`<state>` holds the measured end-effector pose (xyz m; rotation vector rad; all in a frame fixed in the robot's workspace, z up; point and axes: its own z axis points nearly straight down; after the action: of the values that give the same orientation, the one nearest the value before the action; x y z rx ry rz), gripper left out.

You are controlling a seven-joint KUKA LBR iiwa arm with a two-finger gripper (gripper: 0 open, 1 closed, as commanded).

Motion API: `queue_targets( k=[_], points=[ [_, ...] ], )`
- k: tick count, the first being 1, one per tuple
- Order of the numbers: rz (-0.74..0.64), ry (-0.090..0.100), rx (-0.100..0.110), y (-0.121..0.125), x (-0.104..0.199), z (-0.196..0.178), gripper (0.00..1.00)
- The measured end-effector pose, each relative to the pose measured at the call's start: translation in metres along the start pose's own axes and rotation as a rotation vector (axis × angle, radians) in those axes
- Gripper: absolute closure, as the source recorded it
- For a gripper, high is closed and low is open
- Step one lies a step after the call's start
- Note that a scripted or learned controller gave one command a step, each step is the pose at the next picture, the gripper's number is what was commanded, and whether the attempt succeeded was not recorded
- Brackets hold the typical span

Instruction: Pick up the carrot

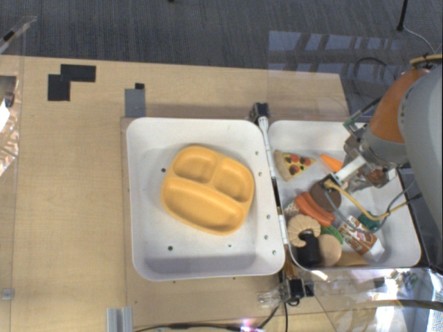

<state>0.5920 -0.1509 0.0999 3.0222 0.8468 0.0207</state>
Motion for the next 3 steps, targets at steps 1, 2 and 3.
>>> queue_targets(
  k=[1, 2, 3],
  points=[
    [0.000, -0.001, 0.001, 0.000, 0.000, 0.001, 0.00],
    [0.127, -0.009, 0.005, 0.017, 0.019, 0.014, 0.00],
    [0.062, -0.006, 0.002, -0.019, -0.007, 0.012, 0.00]
  ],
)
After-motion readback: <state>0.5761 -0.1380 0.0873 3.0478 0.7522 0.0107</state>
